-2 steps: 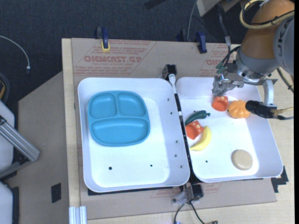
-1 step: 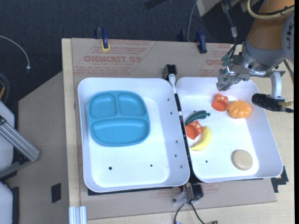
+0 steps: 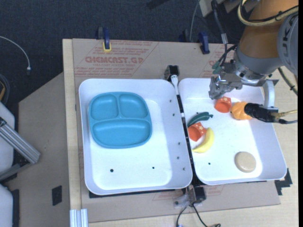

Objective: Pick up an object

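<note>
The small orange-red rounded object (image 3: 222, 105) lies in the upper part of the shallow white bin on the view's right (image 3: 222, 168). My pincer (image 3: 218, 92) hangs at its upper-left edge, so close that I cannot tell whether I touch it, nor whether my pincer is spread wide or drawn narrow. Just right of that object sits a lumpy orange piece (image 3: 238, 110), nearly touching it. Lower, toward the bin's left wall, lies a red toy pepper with a green stem (image 3: 196, 129), and a yellow toy banana (image 3: 205, 142) rests against its lower side. A flat round beige disc (image 3: 245, 161) lies apart near the bin's lower right corner. In the other shallow white bin (image 3: 142, 170) a light blue divided plastic plate (image 3: 120, 119) lies toward the upper left.
</note>
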`<state>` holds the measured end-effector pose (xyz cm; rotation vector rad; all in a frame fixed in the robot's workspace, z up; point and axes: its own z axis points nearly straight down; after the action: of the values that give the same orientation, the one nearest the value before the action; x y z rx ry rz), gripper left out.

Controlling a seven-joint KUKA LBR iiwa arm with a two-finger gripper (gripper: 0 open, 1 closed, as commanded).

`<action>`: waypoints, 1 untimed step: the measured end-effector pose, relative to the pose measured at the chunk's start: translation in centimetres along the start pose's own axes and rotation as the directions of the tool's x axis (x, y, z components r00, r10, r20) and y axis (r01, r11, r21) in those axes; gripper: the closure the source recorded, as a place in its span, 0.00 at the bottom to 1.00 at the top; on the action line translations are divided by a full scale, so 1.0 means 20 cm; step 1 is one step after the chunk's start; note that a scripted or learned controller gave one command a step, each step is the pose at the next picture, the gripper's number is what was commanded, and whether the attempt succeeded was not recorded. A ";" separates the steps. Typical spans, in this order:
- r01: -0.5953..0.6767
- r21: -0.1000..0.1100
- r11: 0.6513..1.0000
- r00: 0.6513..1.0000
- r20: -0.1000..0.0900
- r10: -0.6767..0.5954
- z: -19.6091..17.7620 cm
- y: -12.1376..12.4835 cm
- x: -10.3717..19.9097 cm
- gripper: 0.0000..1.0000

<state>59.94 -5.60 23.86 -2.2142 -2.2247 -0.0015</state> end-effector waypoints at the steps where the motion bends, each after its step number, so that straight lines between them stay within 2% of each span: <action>1: -0.001 0.003 1.000 1.000 0.000 0.001 0.06 -0.15 0.20 1.00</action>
<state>56.86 -1.71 22.60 -2.2138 -2.2220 0.0026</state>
